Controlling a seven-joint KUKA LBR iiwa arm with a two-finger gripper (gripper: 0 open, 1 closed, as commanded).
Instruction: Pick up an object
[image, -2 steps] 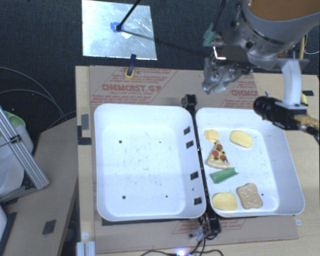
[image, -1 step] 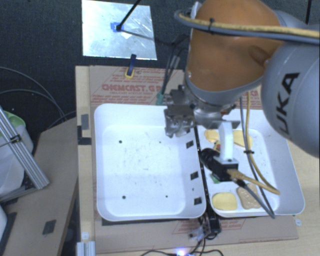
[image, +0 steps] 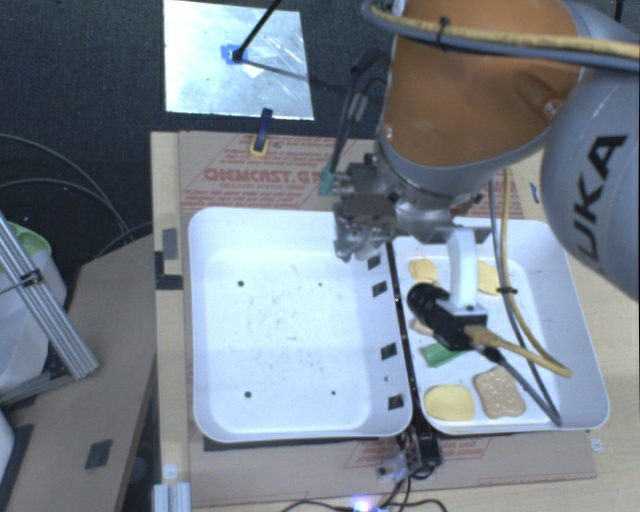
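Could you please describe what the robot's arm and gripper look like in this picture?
The arm is bulky, rounded and grey, with the black capital letters UKA showing on its side and a wide orange band above the wrist. A thin yellowish cable crosses that band. The gripper is a small grey metal block, with dark cables rising from it.

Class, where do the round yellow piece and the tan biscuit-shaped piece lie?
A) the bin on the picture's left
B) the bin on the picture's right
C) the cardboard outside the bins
B: the round yellow piece and the tan biscuit-shaped piece lie side by side at the near end of the right-hand bin.
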